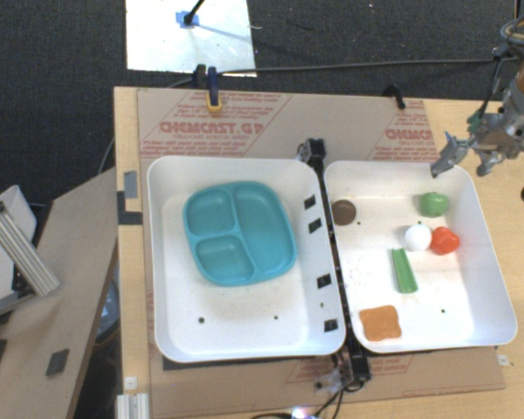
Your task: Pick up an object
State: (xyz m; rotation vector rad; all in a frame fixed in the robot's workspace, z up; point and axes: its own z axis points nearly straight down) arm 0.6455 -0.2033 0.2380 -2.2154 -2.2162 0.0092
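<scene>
Camera view, cut off: arm leaves the frame at the right edge; small grey pincer (465, 155) over the right bin's far rim, fingers look spread, pinching nothing.
Left bin (170, 321): smooth white, holding a teal three-compartment plate (239, 232).
Right bin (489, 312): brown round piece (343, 211) by the divider, flat orange piece (381, 322) near front, green stick (404, 270), white ball (417, 236) touching red-orange lump (444, 240), green lump (433, 203) far right.
Around: cardboard-covered worktop (271, 120), white sheet (188, 23) beyond.
</scene>
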